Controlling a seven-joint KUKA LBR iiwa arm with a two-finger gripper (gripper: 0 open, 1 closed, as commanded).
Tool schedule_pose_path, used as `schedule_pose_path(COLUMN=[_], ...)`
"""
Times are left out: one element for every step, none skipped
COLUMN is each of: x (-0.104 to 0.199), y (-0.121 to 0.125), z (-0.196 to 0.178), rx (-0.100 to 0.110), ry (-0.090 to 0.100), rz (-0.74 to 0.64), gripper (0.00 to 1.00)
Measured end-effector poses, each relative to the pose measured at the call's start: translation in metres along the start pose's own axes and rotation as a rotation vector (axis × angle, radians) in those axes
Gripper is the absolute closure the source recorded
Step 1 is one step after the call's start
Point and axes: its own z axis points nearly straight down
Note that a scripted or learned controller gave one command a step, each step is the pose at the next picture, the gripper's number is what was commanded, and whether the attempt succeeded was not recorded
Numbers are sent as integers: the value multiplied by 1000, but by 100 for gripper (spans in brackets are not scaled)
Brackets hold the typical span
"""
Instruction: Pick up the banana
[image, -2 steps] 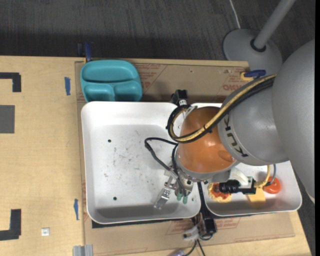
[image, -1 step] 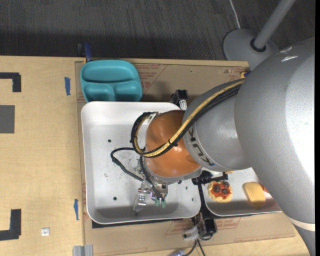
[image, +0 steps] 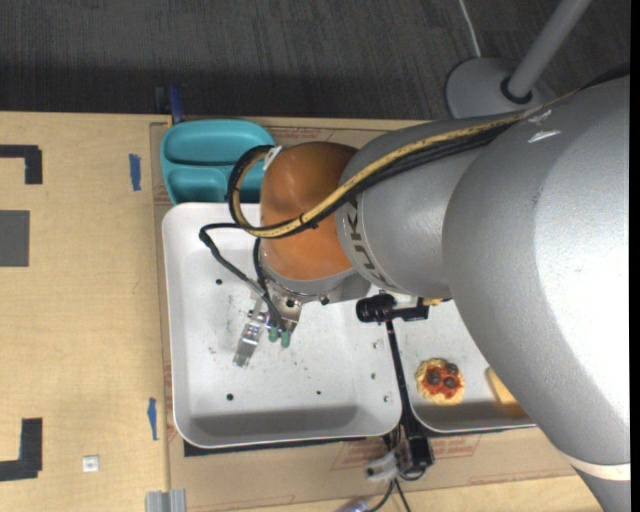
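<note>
— Well, where was the gripper (image: 262, 338) seen?

— It was seen low over the left bin (image: 200, 400), near the middle of the white floor. It was hung under the orange band (image: 300, 220) of the big grey arm (image: 480, 200). Small dark specks (image: 230, 397) were dotted on the floor around it.

— Was it open or closed?

— That could not be told. It was small and blurry there. Nothing was seen held in it.

— And where was the banana?

— A yellow-orange piece (image: 500, 388) was seen in the right bin (image: 470, 424), peeking out from under the arm. Most of it was hidden, so whether it was the banana could not be told. It was well apart from the gripper, in the other bin.

— What else was seen?

— A little round toy pizza (image: 440, 380) with red and dark dots was laid just beside that piece, on its left. A black cable (image: 395, 370) was hung down between the two bins. A blue-green thing (image: 215, 160) was set on the brown bench (image: 80, 300), just past the far edge of the left bin.
</note>
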Motion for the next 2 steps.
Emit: schedule_pose_path(x=[-89, -59], y=[44, 43], z=[-61, 35], rx=[0, -1], ry=[-1, 0], rz=[177, -174], gripper=[0, 0])
